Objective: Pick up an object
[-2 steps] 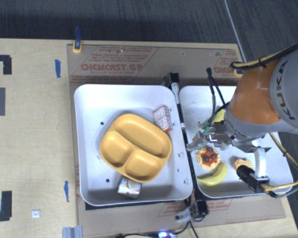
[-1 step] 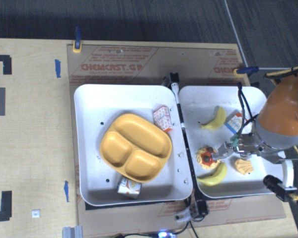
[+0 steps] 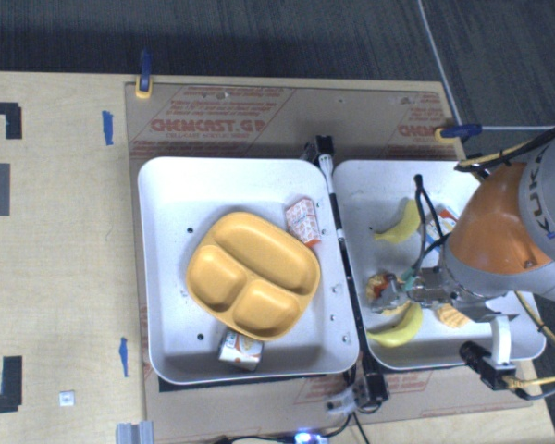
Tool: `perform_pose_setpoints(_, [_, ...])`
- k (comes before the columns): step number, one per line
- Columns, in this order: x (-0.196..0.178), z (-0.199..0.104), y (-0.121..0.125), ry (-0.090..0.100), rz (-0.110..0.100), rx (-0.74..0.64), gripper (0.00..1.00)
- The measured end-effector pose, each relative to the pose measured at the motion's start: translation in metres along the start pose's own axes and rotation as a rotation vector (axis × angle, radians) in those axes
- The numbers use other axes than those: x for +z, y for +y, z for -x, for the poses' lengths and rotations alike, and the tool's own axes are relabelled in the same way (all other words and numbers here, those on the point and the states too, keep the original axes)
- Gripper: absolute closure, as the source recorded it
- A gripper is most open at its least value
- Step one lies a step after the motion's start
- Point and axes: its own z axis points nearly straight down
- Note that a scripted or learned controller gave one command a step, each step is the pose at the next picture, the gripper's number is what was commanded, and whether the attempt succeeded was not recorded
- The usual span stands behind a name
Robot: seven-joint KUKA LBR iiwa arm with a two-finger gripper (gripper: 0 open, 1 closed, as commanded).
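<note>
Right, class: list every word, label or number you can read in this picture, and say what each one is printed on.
"CHEMCAST GP": red print on the brown board behind the left bin.
Red print at the board's right corner: too blurred to read.
Red-and-white packet beside the yellow tray: print too small to read.
Small packet at the tray's near edge: unreadable.
Letters on the arm: cut off, unreadable.

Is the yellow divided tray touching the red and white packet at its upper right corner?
Touching. The camera view shows the yellow tray's rim meeting the red and white packet, no gap.
</note>
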Motion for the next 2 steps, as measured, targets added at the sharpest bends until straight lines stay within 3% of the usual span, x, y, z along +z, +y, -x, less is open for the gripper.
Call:
perform_pose_setpoints(1, [-0.011, 0.0, 0.002, -0.001, 0.006, 0.0, 1.0])
perform_pose_setpoints(2, [-0.098, -0.077, 0.016, -0.001, 0.0, -0.001, 1.0])
